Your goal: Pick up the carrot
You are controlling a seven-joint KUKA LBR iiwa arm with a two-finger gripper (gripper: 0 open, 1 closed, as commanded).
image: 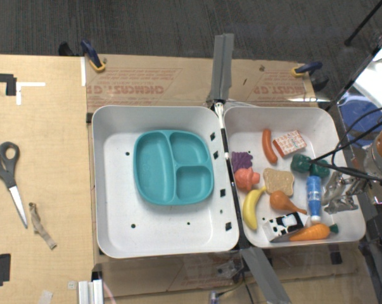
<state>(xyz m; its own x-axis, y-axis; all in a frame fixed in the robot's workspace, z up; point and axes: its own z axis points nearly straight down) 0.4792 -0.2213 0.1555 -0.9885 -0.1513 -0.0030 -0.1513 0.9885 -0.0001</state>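
Nearest, below-left of my metal two-finger gripper (340, 192), lies the tapered orange carrot (311, 232). I reach in from the right, low over the right white bin (327, 122); finger state unclear.

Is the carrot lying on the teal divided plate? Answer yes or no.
No, the carrot lies in the right bin near its front edge, while the teal plate sits in the left bin.

Divided tray (174, 168) in left bin (108, 189); carrot (312, 232) at right bin's (330, 128) near edge, banana (251, 208) to its left
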